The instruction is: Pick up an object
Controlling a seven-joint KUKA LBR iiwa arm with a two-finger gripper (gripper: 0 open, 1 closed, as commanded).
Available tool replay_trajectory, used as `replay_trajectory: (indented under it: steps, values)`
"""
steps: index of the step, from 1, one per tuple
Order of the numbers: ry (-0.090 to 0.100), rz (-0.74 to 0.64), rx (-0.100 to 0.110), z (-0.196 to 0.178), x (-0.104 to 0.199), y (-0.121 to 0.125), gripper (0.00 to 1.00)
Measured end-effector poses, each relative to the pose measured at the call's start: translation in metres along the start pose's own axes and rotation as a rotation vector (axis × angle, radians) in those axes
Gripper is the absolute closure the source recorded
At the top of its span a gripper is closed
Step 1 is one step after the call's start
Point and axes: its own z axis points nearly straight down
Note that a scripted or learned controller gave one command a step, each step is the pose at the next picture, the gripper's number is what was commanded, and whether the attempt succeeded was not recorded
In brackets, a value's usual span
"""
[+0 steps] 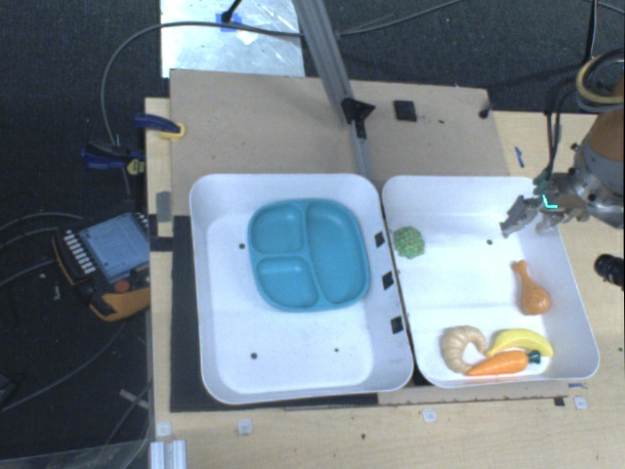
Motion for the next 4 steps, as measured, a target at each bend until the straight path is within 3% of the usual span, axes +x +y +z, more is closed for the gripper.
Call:
replay_trajectory:
  steps: [1, 2, 4]
  values:
    - [-0.001, -0.001, -0.004, -0.002, 0.0, 0.001, 0.0]
    - [-0.001, 0.002, -0.001, 0.055, -0.005, 0.009, 0.0]
    - [-0.002, 0.004, -0.007, 0.131, -0.005, 0.012, 0.0]
